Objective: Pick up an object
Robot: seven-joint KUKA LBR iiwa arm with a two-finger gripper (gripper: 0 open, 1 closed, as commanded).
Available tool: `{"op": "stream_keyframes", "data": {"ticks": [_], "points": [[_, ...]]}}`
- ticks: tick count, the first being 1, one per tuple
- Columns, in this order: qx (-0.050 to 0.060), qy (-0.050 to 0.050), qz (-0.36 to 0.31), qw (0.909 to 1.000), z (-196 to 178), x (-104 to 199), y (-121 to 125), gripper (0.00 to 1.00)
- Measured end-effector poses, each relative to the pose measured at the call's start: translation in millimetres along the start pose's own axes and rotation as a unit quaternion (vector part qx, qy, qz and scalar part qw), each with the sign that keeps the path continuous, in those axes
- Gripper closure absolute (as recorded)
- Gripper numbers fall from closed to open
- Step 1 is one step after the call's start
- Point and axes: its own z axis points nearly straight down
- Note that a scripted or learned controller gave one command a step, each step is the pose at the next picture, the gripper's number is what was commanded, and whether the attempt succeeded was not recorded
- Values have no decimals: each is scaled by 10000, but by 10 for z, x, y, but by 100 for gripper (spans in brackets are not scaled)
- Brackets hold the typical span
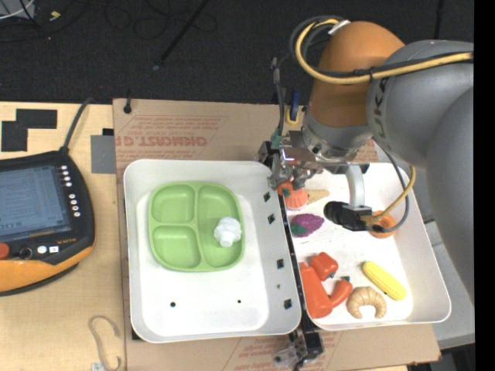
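Whether the fingers of my gripper (285, 178) stood open or closed I could not tell; the wrist housing above hid them. The gripper hung low over the 11 o'clock corner of the right bin (421, 261), hard by the wall it shares with the left bin (201, 304). A small peach-coloured toy (296, 199) lay just at its 5 o'clock, so close that I could not say whether we touched. I judged that to be the object I was after, not yet lifted. I took the low stance to be for that reason: the toy sat near the wall, with little room on that side.

Other toys lay spread across the same bin: a purple piece (307, 223) at 6 o'clock from the peach one, an orange-red piece (321, 284) towards the bin's 7 o'clock, a yellow corn cob (384, 280) and a croissant (366, 302) near 5 o'clock. In the left bin a green divided plate (182, 226) held a white lump (227, 230) at its 4 o'clock.

My arm (433, 107) reached in from 3 o'clock, its grey link arched high and the orange band (352, 68) bent over, so that the wrist pointed almost straight down.
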Motion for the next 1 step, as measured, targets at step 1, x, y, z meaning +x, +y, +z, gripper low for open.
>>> {"op": "stream_keyframes", "data": {"ticks": [1], "points": [[0, -4, -2, 10000, 38, -49, -5, 100]]}}
